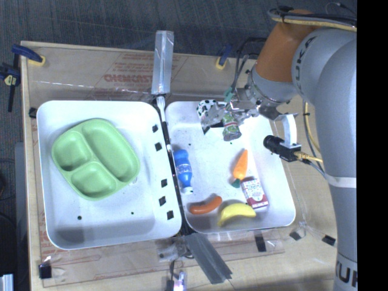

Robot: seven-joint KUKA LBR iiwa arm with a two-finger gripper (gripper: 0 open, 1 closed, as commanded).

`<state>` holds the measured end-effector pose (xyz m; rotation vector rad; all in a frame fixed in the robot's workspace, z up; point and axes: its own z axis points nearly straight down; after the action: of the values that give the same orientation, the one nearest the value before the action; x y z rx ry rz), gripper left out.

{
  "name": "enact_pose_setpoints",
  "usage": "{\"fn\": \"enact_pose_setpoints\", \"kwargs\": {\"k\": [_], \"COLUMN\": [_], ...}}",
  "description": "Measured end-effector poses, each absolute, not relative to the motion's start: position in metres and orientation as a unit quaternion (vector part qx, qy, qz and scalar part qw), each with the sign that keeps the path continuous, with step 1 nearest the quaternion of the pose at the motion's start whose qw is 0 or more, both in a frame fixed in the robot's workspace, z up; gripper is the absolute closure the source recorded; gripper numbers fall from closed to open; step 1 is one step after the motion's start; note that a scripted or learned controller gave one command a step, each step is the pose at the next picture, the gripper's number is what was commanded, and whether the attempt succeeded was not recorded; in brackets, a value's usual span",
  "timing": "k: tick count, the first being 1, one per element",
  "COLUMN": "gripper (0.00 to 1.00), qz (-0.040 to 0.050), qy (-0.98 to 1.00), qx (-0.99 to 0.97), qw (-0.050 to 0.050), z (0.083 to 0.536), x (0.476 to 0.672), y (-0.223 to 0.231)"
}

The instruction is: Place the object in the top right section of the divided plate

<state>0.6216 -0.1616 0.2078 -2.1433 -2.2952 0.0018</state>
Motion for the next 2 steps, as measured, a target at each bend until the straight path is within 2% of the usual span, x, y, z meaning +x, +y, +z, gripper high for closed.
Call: {"fn": "enact_pose_setpoints", "kwargs": {"k": [1,2], "gripper": [1.00,1.00], "qz": [0.0005,0.0015], "qy": [-0.653,-0.706], "qx": [-0.757,-0.708], "qw": [-0.001,-0.003], "z": [0.214,0.126], "x": [0.626,0.573], "y": [-0.184,-0.144]}}
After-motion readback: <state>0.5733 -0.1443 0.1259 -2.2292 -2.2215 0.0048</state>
